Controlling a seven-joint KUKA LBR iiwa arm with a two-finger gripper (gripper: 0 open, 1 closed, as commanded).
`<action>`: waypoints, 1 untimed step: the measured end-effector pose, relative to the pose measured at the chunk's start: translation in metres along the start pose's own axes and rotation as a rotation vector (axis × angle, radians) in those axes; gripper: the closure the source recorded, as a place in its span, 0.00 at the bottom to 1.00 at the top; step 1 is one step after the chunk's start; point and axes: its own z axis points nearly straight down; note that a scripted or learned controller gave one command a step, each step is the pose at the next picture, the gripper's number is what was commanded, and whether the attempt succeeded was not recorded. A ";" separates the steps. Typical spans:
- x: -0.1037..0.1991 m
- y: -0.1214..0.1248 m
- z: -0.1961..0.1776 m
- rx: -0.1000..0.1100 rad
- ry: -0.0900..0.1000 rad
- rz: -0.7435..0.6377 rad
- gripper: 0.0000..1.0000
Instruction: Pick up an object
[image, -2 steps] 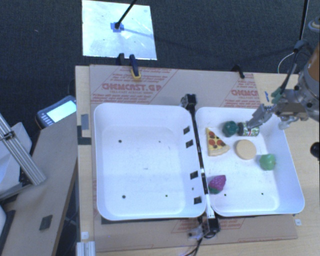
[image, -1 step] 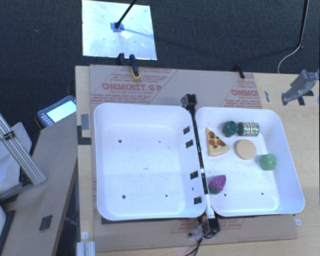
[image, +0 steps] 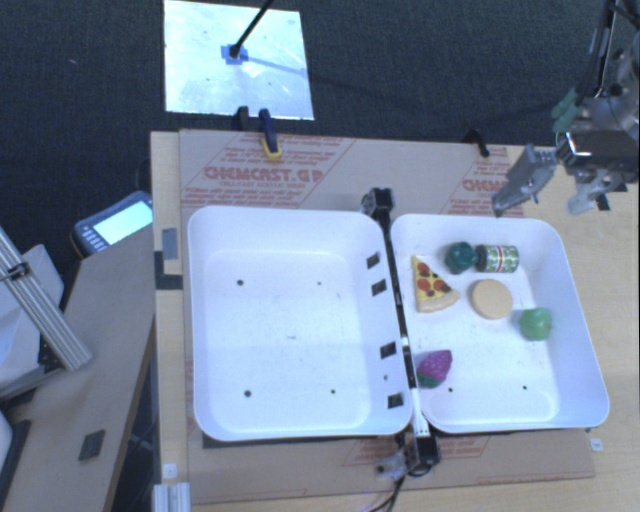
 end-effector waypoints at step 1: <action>-0.005 0.000 -0.012 -0.004 -0.001 0.004 1.00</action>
